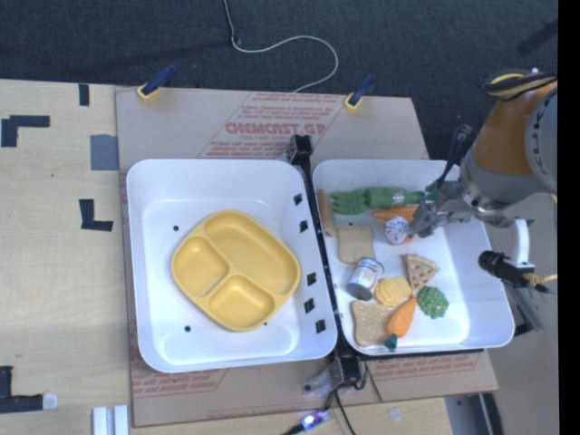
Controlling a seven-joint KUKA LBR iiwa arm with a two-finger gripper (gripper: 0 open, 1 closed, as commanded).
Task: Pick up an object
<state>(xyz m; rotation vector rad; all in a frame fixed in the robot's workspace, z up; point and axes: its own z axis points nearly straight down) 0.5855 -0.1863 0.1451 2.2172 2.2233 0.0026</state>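
Dark carpet runs behind the bench, and on it I've got two white bins: the left bin (145,243) with one yellow divided tray (236,268), the right bin (480,320) crowded with toy food. My arm (507,143) comes in from the right, and the gripper (426,217) is down at the bin's upper middle. Whether it is spread or closed I cannot tell; the tip is a dark blur against the clutter.

Targets, as I count them: one green corn-like piece (376,198) along the far wall, one small carrot (395,214) just beside the gripper, one white round piece (396,231) beneath it, one tan slab (355,243), one tin can (364,276) on its side, one cracker wedge (420,268), one yellow piece (392,291), one green broccoli-like lump (432,302), one bread slice (368,323), one larger carrot (401,318).

Risk from here, I reckon: things lie touching, so closing may pinch two, or nudge the round piece away.
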